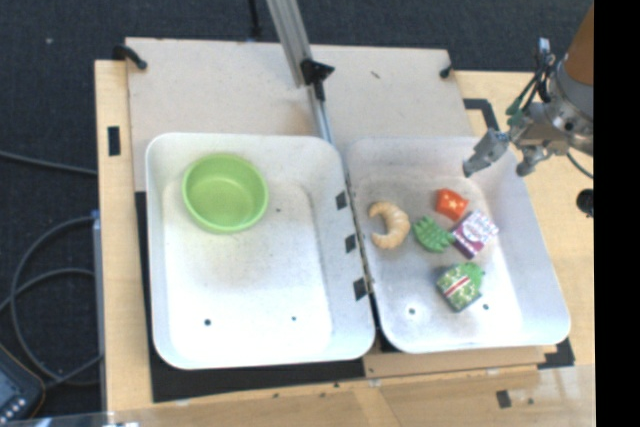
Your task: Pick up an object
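Two white bins sit side by side on the desk [115, 385]. A green bowl [225, 193] rests in the left bin [250, 315]. Clustered in the right bin [520, 315] (mid-bin) are a croissant [389, 224], red piece [451, 204], green leaf-shaped toy [432, 235], purple-white packet [474, 233] and green-red box [460, 285]. Above the bin's upper right, the claw [505, 158] hangs spread, gripping nothing.

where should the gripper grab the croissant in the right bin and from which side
Grip the croissant across its thick middle at the outer curve, coming straight down from above. It lies flat as a C, standing clear on its left side, while the green toy sits close on its right, so probably set the fingers top and bottom.
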### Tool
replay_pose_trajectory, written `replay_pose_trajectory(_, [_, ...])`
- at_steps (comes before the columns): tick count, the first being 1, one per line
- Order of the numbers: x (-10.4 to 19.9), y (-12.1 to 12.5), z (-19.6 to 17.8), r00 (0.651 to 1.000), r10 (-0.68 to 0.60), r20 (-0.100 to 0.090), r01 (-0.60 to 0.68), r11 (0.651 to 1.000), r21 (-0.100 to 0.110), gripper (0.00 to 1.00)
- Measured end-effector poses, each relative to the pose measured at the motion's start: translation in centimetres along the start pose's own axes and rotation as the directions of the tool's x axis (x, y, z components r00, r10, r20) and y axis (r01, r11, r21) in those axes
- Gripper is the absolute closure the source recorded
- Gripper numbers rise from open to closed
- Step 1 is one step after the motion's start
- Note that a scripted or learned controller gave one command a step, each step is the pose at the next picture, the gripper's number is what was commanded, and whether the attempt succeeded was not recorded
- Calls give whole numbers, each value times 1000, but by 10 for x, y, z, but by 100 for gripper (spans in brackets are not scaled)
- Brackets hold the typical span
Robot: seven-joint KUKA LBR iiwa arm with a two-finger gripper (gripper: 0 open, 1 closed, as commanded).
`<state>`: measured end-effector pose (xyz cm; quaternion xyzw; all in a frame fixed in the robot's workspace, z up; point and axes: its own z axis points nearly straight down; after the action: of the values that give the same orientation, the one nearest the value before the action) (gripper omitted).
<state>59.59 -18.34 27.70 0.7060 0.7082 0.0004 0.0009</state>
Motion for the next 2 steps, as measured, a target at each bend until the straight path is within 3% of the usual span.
replay_pose_trajectory(1, [0, 0, 0, 1000, 0, 0, 0, 1000, 0, 0])
replay_pose_trajectory(2, [1, -5, 43, 1000, 4, 2, -4, 1000, 5, 0])
